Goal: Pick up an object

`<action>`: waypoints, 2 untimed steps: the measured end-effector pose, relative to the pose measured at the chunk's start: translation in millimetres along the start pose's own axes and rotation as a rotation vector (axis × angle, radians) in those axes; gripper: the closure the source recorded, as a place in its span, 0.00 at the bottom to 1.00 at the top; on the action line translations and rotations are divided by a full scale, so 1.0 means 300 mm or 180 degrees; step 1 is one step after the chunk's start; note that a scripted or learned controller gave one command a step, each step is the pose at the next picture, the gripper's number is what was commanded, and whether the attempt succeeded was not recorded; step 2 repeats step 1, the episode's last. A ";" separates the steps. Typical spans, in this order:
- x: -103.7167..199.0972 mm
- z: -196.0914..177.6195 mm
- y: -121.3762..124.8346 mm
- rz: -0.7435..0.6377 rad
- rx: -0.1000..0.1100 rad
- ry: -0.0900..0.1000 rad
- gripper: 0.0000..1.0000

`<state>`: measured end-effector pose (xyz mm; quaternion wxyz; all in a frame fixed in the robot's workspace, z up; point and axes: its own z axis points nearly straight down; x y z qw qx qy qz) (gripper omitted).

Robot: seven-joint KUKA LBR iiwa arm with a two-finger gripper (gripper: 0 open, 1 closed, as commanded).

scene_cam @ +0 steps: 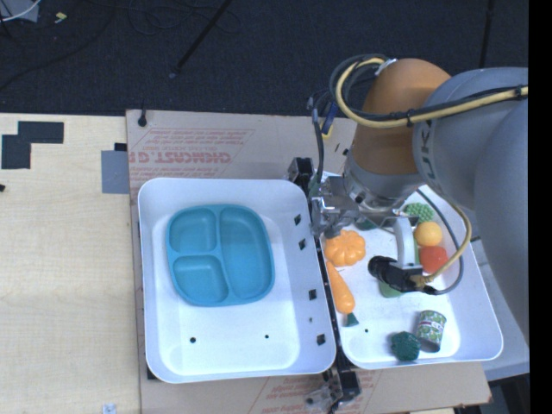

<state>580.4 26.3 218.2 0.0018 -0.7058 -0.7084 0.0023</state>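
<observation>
Over the right bin point(483, 335), the gripper point(345, 214), its state impossible to tell, should drop squarely onto the orange pumpkin point(346, 248).

A single fixed camera sits above the surface point(60, 257) and looks down at a slant, far enough back to take in both white bins: the left bin point(164, 335) in the middle, the right bin point(470, 335) toward the right, where the arm point(448, 128) enters.
</observation>
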 end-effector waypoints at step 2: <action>-0.003 -0.064 -0.022 0.0000 -0.0010 0.0003 1.00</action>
